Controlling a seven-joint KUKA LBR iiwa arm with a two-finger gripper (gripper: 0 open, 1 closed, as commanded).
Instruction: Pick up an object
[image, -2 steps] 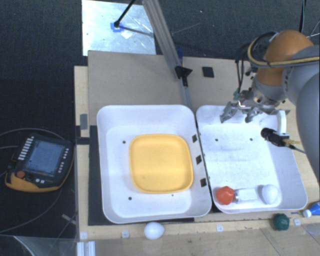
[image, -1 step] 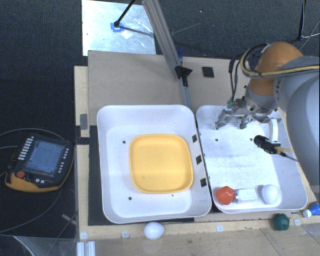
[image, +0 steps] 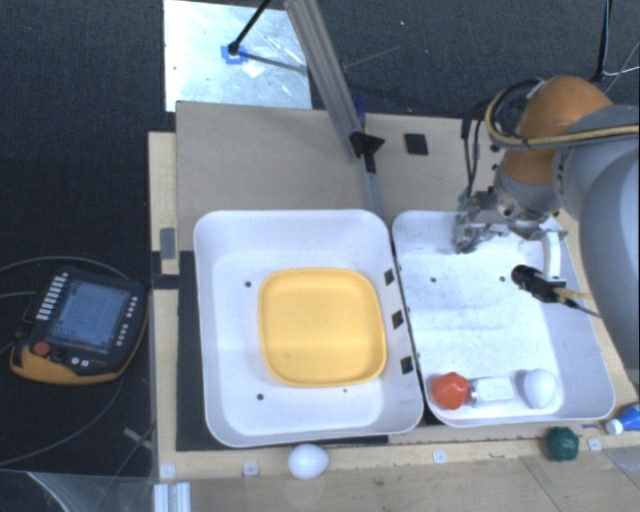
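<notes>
In the left bin a yellow square plate lies flat in the middle. Along the near edge of the right bin sit an orange ball, a small white block and a white egg, side by side. My gripper hangs over the far left corner of the right bin, well away from those three things. Nothing lies under it that I can make out.
Just outside the bins, on the bench's near edge, rest another white egg, a dark green ball and a blue-tipped object. A teach pendant lies on the floor at left. A grey pole slants over the bench's far side.
</notes>
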